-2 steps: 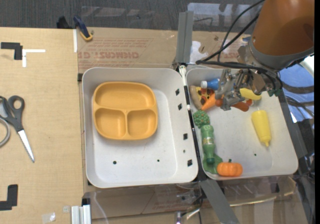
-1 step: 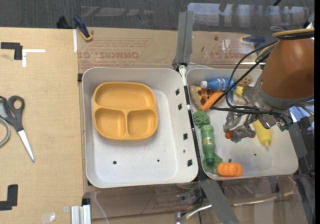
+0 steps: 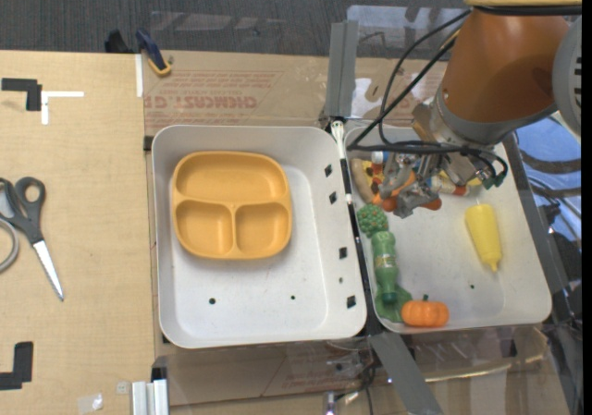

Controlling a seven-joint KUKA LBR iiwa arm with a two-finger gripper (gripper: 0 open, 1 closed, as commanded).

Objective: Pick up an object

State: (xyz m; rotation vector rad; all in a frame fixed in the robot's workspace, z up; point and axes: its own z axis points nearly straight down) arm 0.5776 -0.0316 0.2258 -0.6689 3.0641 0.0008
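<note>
Corn, a yellow toy ear, lies free on the right bin's floor, well apart from the green bottle and small orange pumpkin along the near-left wall. It looks light, rigid and smooth, probably best pinched across its middle. The gripper hangs over clutter at the far-left corner; its spread cannot be told. The left bin holds a yellow divided plate.

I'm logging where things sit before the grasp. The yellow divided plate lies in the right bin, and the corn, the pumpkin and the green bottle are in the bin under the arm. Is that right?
Not quite. The camera view shows the yellow divided plate in the left bin, not the right one. The rest holds: the corn, the pumpkin and the green bottle lie in the right bin, under the arm.
</note>
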